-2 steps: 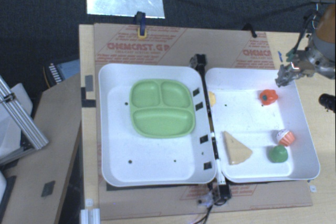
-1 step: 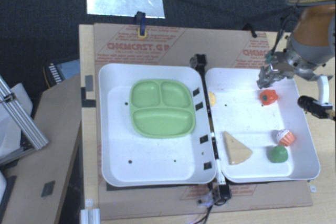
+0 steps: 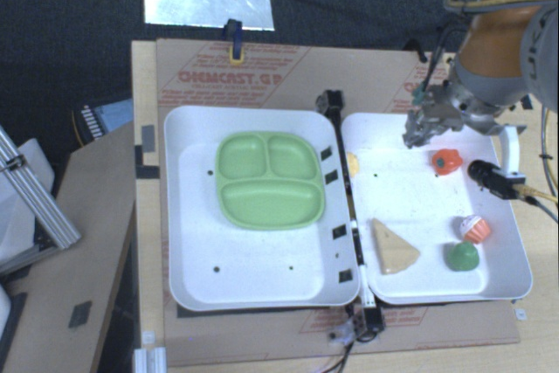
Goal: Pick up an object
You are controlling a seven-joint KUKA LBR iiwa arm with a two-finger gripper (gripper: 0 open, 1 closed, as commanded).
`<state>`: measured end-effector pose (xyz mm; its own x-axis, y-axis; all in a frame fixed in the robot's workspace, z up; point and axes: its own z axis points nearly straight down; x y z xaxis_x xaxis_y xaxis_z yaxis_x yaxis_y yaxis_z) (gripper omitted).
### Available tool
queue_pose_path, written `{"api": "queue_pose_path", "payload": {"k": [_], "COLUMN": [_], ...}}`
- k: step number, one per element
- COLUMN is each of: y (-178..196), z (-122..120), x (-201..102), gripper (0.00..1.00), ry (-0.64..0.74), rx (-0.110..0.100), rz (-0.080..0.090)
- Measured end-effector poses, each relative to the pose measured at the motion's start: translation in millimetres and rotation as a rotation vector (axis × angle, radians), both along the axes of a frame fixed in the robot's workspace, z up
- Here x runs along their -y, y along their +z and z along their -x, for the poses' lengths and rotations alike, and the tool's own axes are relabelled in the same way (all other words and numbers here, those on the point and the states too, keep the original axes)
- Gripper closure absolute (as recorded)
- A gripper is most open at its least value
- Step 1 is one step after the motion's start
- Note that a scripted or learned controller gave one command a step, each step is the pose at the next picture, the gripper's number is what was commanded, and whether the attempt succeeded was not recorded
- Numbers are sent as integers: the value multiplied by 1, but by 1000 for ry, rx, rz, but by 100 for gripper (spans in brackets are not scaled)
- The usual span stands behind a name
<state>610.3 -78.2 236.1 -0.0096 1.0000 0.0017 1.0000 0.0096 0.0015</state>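
Evidently nothing is lifted yet: the pincer hovers at upper right of the frame over the right bin, its opening indiscernible, with the nearest object, a red toy tomato, lying just beside it.

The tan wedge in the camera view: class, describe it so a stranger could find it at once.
Start at the right-hand white bin. Look along its near-left part, beside the divider between the bins, where a flat tan wedge lies. Unlike the round green ball and the orange-and-white piece to its right, it is triangular and pale brown.
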Motion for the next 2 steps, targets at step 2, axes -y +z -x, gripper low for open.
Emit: {"api": "queue_pose_path", "payload": {"k": [2], "y": [-17], "z": [26], "x": [-106], "gripper": [100], "ry": [-1], "rx": [-3], "rz": [0]}}
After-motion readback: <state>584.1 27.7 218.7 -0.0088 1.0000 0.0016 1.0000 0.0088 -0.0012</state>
